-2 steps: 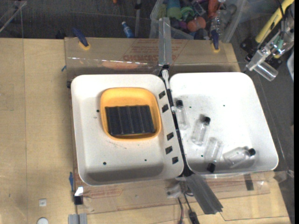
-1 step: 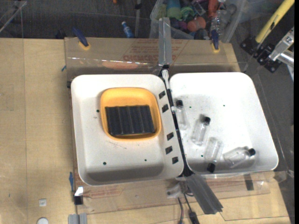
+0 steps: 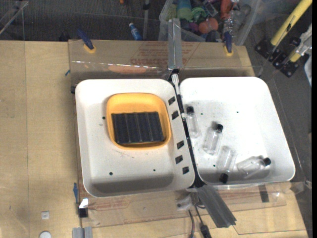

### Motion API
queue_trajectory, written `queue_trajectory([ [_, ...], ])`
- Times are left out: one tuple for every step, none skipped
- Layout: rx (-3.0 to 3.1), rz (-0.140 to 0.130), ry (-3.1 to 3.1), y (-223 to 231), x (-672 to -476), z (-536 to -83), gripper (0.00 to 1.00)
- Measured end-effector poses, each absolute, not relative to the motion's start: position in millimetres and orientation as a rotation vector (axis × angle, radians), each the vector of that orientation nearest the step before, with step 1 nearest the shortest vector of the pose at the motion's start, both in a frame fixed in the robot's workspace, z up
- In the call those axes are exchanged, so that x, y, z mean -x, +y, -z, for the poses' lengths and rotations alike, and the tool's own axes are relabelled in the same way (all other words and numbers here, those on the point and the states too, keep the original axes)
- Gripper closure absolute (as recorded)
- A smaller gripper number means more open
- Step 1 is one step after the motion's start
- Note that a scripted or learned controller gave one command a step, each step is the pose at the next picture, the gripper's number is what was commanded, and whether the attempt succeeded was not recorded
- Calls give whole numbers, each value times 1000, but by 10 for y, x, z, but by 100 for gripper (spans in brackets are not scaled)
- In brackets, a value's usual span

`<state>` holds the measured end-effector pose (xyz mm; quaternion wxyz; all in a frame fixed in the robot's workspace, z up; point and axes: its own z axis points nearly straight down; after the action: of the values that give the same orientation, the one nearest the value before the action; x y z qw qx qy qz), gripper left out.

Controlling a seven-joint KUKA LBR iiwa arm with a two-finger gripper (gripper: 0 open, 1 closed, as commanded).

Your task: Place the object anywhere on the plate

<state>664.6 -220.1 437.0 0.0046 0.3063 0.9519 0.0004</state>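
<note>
Vials with black caps, four of them and of clear glass or plastic, lie loose in the right bin (image 3: 237, 95), and one of them is judged to be the object to be moved. One vial (image 3: 190, 122) rests just beside the divider (image 3: 179, 133) between the bins, its long axis roughly along that divider. A second vial (image 3: 212, 137) lies near the bin's middle, slightly tilted from the first. A third vial (image 3: 226, 157) and a fourth vial (image 3: 251, 165) are found toward the bin's near right corner. The fourth lies almost crosswise with its cap toward the right wall. The third and fourth lie close together, perhaps touching; this cannot be settled.

The plate (image 3: 136, 98), yellow-orange, sits in the left bin (image 3: 94, 157), toward its far side. A dark ridged block (image 3: 137, 127) already lies on it and covers most of its floor, so only the rim and narrow margins are left bare. If that block is itself the object, the task is judged done.

Since the arm reaches in from the right, the vials are on its nearer side, and the plate lies leftward across the divider, which must be cleared during any carry. The state of the fingers cannot be told.

Beyond the table's (image 3: 34, 133) far edge a clear box of toys (image 3: 208, 4) is seen, well apart from both bins.
</note>
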Motion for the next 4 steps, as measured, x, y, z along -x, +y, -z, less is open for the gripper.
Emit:
queue_trajectory([
  [-512,-2,3095,-2208,-6608,-4284,100],
  [-157,0,3128,-2206,-6614,-4372,100],
  [-86,1,3130,-2214,-6645,-4370,100],
  [59,1,3133,-2188,-6641,-4372,100],
])
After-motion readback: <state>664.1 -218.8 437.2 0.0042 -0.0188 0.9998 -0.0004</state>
